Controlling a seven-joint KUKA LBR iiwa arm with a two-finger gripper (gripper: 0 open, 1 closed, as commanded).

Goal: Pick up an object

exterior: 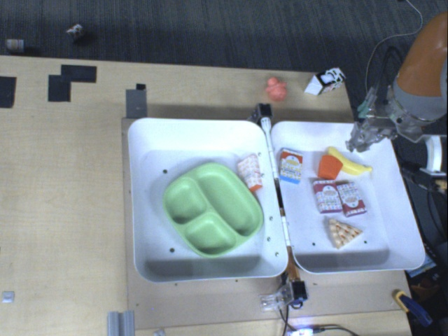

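Over the right bin's far edge the pincer (360, 140) hovers — grip state unclear — near a light, slippery-looking banana (352, 163), best pinched mid-body.

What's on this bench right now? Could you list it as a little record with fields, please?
left bin: green divided plate; small red-and-white packet by the plate's upper right rim
right bin: red-and-white carton, orange block, yellow banana, two dark red packets, waffle-patterned wedge
gripper: above the right bin's upper right corner, close to the banana
bench beyond the bins: pink ball, black-and-white item
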